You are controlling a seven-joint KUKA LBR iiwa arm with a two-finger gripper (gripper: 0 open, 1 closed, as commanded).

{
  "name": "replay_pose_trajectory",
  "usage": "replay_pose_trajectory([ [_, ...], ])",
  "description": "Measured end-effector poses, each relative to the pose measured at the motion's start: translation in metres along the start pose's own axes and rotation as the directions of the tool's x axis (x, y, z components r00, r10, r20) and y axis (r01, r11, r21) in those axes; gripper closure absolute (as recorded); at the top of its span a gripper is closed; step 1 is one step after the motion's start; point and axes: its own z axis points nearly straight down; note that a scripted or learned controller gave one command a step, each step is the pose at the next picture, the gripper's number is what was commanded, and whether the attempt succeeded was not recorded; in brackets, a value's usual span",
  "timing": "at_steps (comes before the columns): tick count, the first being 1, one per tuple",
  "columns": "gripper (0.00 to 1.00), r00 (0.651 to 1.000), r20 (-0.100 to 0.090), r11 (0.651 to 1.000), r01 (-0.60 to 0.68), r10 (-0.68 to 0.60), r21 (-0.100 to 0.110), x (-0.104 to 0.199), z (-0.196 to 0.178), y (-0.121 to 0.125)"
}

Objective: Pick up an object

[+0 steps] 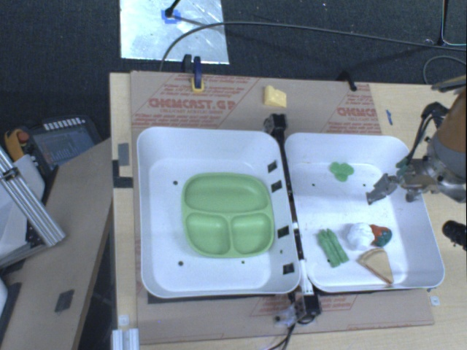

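My gripper [398, 190] hangs over the right side of the right bin [314, 152], reaching in from the right edge. It looks open, and I see nothing between its fingers. Below it lie a white lump [358, 235] and, touching that lump, a red and green piece [381, 233]. A tan wedge [376, 265] lies near the bin's front right corner. A bundle of green stalks [332, 246] sits left of the white lump. A small green leafy piece [340, 170] lies at the back of the bin, left of the gripper.
The left bin [157, 159] holds a green divided plate [227, 214]. A yellow block [275, 96] lies on the cardboard behind the bins. Cables run across the dark floor at the back, and a side table with a device stands at the left.
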Motion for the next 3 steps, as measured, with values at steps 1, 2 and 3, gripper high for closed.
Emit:
replay_pose_trajectory([
  [1,0.0,1.0,0.003,1.0,0.003,-0.003,-0.012,0.0,-0.006,0.003],
  [2,0.0,1.0,0.001,1.0,0.004,-0.004,-0.008,0.009,0.041,0.005],
  [3,0.0,1.0,0.002,1.0,0.001,-0.001,-0.009,0.004,0.084,0.006],
])
